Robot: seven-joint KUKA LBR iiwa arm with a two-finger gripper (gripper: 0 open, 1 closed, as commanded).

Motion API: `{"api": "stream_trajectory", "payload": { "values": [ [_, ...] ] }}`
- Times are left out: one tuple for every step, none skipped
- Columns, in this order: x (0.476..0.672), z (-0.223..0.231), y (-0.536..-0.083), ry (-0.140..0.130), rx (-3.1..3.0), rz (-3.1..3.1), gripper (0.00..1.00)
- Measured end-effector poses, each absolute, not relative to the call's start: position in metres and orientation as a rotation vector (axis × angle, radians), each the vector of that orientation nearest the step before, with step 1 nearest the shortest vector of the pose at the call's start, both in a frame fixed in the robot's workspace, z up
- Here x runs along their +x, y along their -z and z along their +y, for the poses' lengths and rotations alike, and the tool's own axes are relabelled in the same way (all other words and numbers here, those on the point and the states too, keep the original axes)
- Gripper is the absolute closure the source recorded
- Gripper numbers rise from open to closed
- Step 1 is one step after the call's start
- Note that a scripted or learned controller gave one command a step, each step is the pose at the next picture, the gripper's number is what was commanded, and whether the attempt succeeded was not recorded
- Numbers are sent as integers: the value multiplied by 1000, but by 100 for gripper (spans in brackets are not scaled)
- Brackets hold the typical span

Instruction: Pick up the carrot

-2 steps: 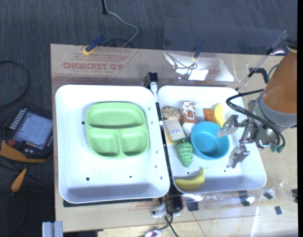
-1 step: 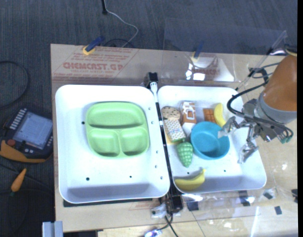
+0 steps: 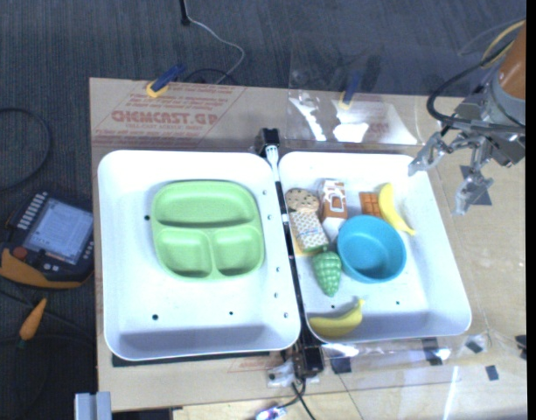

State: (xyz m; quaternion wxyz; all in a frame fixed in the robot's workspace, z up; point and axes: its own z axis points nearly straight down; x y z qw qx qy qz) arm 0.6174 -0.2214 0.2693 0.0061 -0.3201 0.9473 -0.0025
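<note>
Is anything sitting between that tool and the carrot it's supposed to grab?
The tool hangs above the right bin's upper right edge, open. The carrot, a small orange piece, lies near the bin's top with a banana pressed against its right side, toward the tool. From above, nothing covers it.

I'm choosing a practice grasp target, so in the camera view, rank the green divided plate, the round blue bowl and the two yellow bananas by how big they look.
1. Green divided plate, largest.
2. Round blue bowl.
3. The yellow banana at the bin's front edge and the yellow banana beside the bowl look alike; unranked.
</note>
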Motion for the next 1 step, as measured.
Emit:
{"api": "stream_trajectory", "payload": {
  "values": [
    [660,-217,-365,8,-1315,2839,0]
  ]
}}
